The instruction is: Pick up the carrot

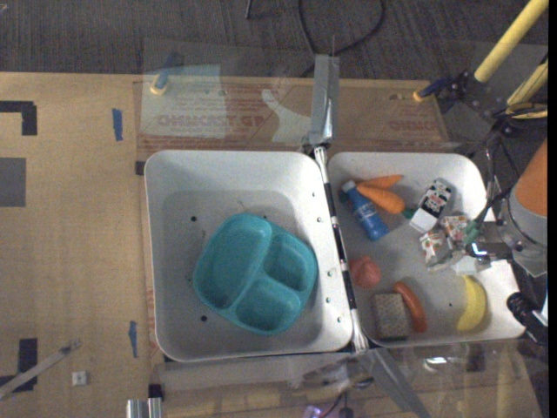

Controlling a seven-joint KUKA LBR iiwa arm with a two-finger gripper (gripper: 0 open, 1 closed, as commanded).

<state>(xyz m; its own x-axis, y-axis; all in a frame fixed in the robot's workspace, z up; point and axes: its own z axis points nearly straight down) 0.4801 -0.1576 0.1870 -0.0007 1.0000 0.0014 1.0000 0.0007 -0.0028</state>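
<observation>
Pincer: the pincer [474, 249] sat at the right edge of the right bin, low over a crumpled packet; whether its tips stood apart or together could not be told.
Arm: the grey arm [533, 200] with its orange band came in at the frame's right edge.
Packet: one crinkled white wrapper [442, 236] with red print lay just left of the pincer.
Cow toy: one small black-and-white block [435, 198] lay above the packet.
Carrots: two tapered orange carrots lay in the upper part of the right bin, the thicker carrot [383, 199] beside the blue bottle, a thinner second carrot [383, 181] just above it; both were well apart from the pincer.
Bottle: one smooth blue bottle [365, 211] lay slanted near the bin's left wall.
Banana: one curved yellow banana [473, 304] lay in the lower right corner.
Sausage: one glossy reddish sausage [411, 305] lay beside one rough brown square sponge [391, 314].
Red ball: one rounded reddish lump [366, 273] lay above the sponge.
Right bin: shallow, white, rounded corners [487, 181].
Left bin: the same shape [174, 190], holding one teal tray [254, 273] with three compartments.
Bench: pale wood [70, 233] with blue tape marks and black squares.
Floor: dark carpet [130, 16] across the frame's top, with one looped black cable [341, 11].
</observation>
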